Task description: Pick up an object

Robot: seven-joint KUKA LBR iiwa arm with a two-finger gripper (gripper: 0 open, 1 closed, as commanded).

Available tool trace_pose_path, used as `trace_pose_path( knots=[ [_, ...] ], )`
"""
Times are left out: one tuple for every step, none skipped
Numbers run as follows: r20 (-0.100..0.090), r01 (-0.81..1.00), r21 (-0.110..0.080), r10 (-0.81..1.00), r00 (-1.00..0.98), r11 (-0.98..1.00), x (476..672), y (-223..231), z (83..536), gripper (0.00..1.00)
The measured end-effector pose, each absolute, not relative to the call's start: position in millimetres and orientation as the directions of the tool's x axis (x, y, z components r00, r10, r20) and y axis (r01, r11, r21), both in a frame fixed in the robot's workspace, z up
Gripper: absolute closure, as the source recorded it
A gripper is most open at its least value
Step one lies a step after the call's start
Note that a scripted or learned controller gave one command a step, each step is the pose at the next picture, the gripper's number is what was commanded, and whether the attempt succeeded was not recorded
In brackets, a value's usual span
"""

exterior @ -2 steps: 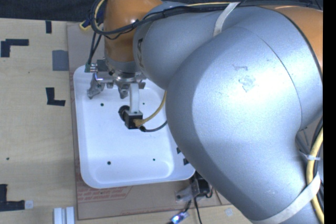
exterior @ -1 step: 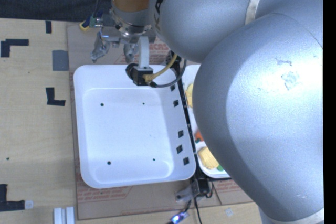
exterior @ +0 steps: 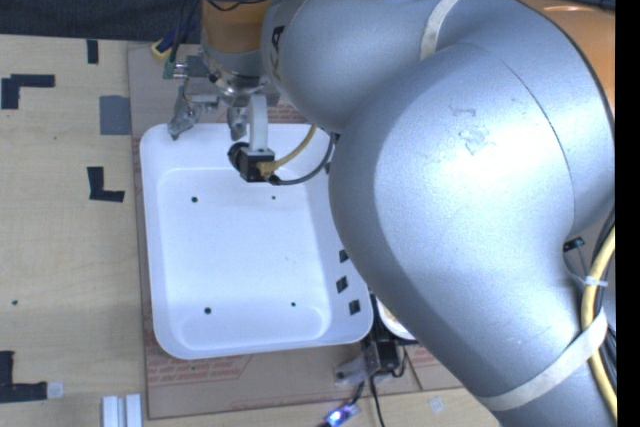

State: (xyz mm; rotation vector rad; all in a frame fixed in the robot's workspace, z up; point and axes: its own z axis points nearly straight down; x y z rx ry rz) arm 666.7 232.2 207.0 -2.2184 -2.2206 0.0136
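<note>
My gripper hangs over the far rim of the left white bin, below the orange wrist band. Its two grey fingers stand apart, open, with nothing between them. The bin's floor shows bare white with a few small dark dots. The arm's big grey body crosses the right half of the view and hides the right bin.
The wooden bench to the left carries black tape marks and a grey patch. A cardboard sheet lies under the bin. Cables and a small fitting sit at the bin's near right corner.
</note>
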Motion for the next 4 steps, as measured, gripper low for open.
trace_pose_path(
  knots=[
    [-0.004,1.0,-0.006,1.0,0.002,-0.002,667.2,195,163,1.0],
    [-0.003,1.0,-0.004,1.0,0.0,0.0,667.4,176,141,1.0],
    [0.003,1.0,0.0,1.0,-0.006,0.006,667.2,238,168,1.0],
    [-0.003,1.0,-0.004,1.0,-0.001,0.001,667.2,222,134,1.0]
  ],
)
